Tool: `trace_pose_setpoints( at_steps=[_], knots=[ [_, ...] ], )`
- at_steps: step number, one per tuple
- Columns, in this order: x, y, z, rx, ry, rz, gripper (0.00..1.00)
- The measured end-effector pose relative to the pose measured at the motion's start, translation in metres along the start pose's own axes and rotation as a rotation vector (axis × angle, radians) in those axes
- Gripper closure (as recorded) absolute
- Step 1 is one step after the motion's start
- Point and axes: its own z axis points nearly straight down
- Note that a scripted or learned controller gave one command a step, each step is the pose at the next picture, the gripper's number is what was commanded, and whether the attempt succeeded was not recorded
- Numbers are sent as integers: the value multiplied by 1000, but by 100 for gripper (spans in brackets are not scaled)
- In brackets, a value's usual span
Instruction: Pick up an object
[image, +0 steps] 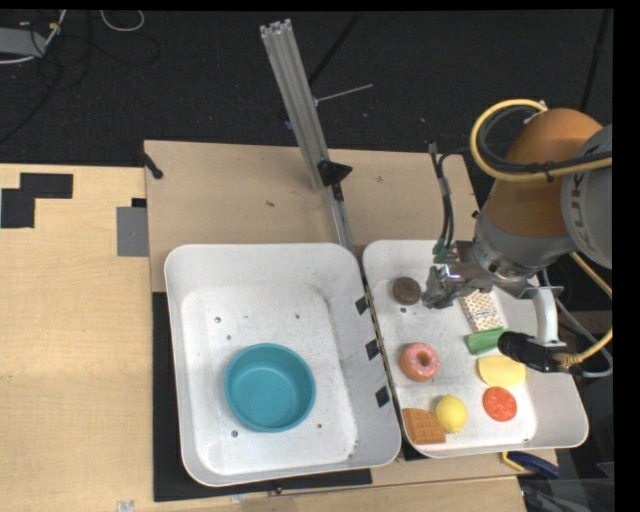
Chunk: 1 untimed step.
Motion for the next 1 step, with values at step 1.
trace_pose_setpoints(
  at_steps=[1],
  knots=[
    [47,-5,-11,-1,-1,0,100]
  ],
)
